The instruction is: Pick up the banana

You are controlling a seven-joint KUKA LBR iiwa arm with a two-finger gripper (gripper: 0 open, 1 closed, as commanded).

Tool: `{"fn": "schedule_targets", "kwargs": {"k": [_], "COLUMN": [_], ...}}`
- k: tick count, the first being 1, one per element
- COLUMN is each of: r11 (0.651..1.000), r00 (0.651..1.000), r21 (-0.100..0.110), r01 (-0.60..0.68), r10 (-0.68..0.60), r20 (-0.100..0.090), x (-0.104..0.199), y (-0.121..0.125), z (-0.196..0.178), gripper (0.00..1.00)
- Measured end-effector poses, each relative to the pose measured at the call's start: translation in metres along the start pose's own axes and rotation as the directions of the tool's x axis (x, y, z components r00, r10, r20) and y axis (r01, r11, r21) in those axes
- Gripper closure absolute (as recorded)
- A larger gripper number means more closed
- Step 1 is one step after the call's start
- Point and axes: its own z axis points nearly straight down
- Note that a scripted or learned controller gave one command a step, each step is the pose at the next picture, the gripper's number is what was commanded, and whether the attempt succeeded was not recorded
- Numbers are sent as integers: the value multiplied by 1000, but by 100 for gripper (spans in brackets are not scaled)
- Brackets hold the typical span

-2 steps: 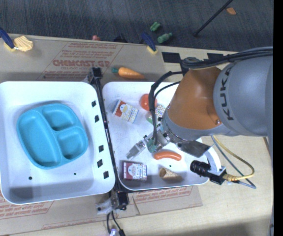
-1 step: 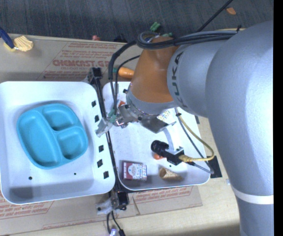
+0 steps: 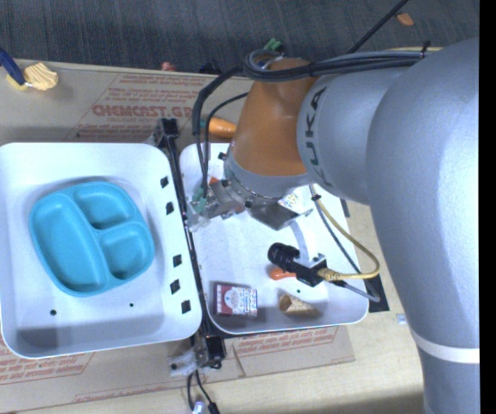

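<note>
My gripper hangs low over the left side of the right bin, close to the wall between the two bins. The orange-banded wrist and the grey arm cover most of that bin's floor and whatever lies beneath them. Nothing can be made out at the gripper's tip.
A blue divided plate lies in the left bin. Along the right bin's near edge sit a red box and a tan lump. An orange piece pokes out behind the wrist. A small yellow thing lies on the cardboard, far left.
</note>
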Motion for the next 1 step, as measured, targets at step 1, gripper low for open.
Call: {"fn": "schedule_targets", "kwargs": {"k": [1], "r11": [977], "r00": [977], "r21": [-1], "r01": [-211], "r10": [211], "r20": [0], "x": [-15], "y": [53], "z": [10], "gripper": [100]}}
